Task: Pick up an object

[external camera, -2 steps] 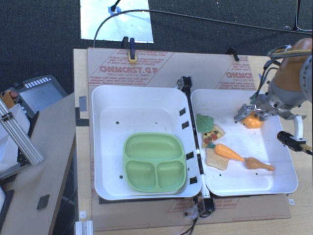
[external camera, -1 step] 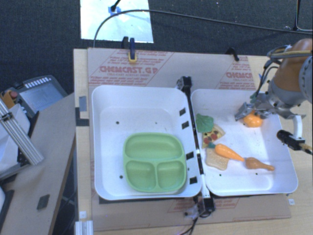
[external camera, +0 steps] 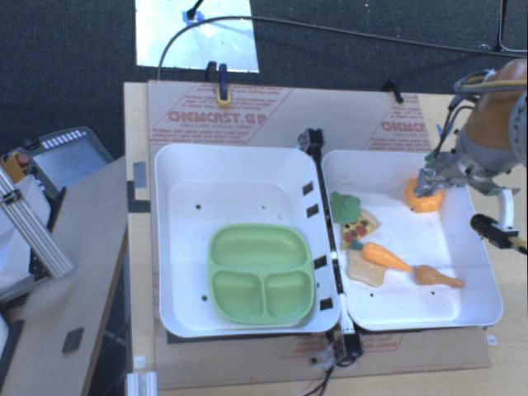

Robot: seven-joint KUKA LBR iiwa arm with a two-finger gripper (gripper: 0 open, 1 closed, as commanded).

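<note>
My gripper (external camera: 430, 185) is low over the far right part of the right bin (external camera: 474, 304), right at the top of a round orange toy fruit (external camera: 423, 200) lying on the bin floor. The fruit's upper edge is hidden by the gripper. Nearer the bin's middle lie a green leafy toy (external camera: 344, 205), a pizza slice (external camera: 360, 228), a carrot (external camera: 385, 256), a slice of bread (external camera: 364, 270) and a tan drumstick (external camera: 436, 276).
In the left bin (external camera: 177, 213) sits a green divided plate (external camera: 262, 272). A black divider (external camera: 322, 221) runs between the two bins. The arm's grey and orange body (external camera: 495, 122) hangs over the right bin's far right corner.
</note>
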